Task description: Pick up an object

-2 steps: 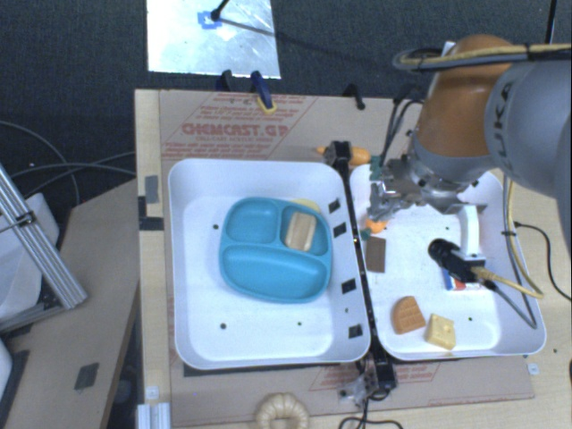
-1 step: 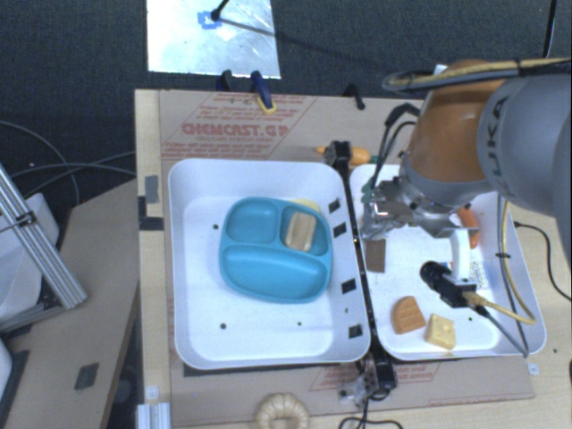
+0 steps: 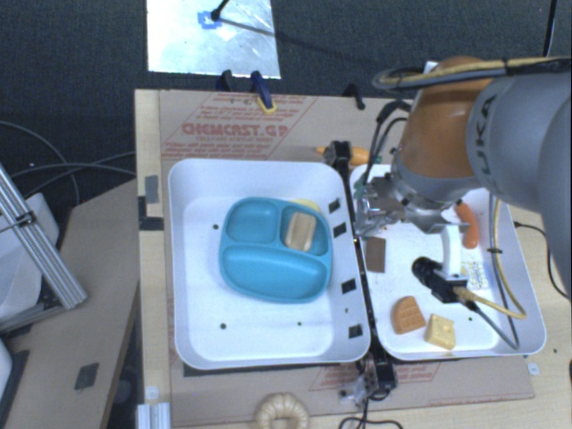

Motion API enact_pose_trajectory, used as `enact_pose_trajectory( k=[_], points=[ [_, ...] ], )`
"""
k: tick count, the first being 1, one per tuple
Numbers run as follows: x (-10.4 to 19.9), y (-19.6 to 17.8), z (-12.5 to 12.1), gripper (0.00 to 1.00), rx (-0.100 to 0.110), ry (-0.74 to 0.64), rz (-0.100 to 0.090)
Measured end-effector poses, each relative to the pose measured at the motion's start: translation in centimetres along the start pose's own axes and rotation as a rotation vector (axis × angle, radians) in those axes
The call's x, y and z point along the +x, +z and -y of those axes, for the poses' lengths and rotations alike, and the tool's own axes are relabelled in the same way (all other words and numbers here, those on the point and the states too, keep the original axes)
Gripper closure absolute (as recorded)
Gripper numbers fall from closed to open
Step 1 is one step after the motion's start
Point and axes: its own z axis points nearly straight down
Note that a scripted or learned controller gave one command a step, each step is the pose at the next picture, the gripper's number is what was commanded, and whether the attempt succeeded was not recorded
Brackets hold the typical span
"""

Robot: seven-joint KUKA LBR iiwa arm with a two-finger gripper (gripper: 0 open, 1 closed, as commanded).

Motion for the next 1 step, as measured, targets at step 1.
enact_pose_trajectory(
  k=[1],
  points=[
    [-0.19, -0.27, -0.40, 1.00, 0.000, 0.003, 0.000]
  ],
)
